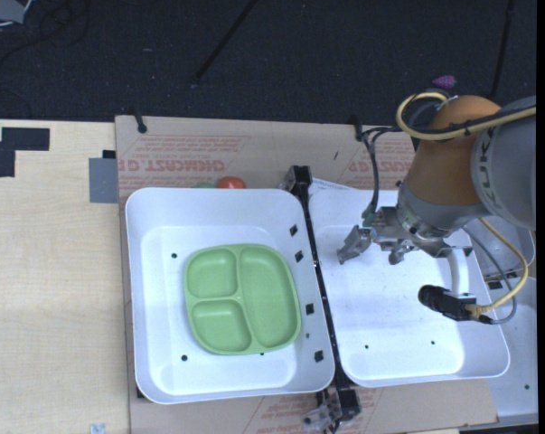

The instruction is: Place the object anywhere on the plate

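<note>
The light green plate (243, 297), rounded and split into three compartments, lies in the left bin (155, 242); the claw (373, 243) hangs spread open over the right bin (408, 351).

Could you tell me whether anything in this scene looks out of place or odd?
One thing: a small red object lies outside the bins, behind the back rim of the left bin that holds the green plate. The end effector is over the right bin.

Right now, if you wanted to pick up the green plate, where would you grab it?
Probably by the right rim of the green plate, coming straight down. It lies flat in the left bin and looks too wide to span, so pinching its thin raised rim, on the arm's side, seems best.
</note>
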